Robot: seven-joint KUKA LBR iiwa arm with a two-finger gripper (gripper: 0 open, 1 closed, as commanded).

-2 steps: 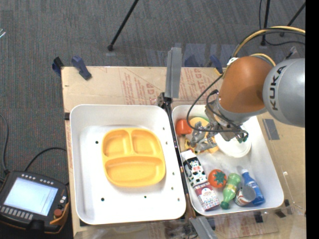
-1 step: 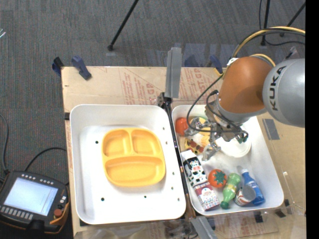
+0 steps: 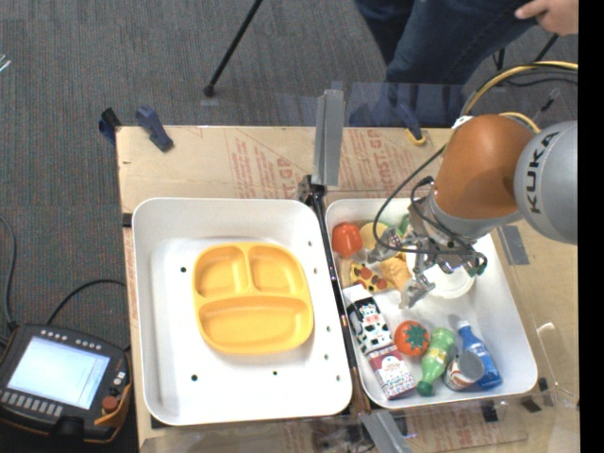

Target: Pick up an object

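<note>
The worktop (image 3: 226, 163) is a flat wooden board with red printing, and it carries two shallow white bins with smooth walls and rounded corners. The left bin (image 3: 160, 347) holds a yellow plate (image 3: 253, 296) of matt plastic, with three compartments. The right bin (image 3: 514, 328) is crowded with small toy things, and the task's thing must be chosen among them. The grey arm (image 3: 552, 182) with its glossy orange band hangs over the upper middle of this bin.

The pincer (image 3: 418, 286) points down just above the things; I cannot tell whether it is wide or narrow, and I see nothing held in it.

For a good grasp, I think the pincer should descend straight on one thing that has free space at both sides. The red tomato (image 3: 413, 338) is round and smooth, so it may slip. The black and white carton (image 3: 368, 326) has flat sides and looks easier. The green bottle (image 3: 434, 355) and the blue bottle (image 3: 475, 352) lie close together, almost touching, which may block the pincer.
</note>
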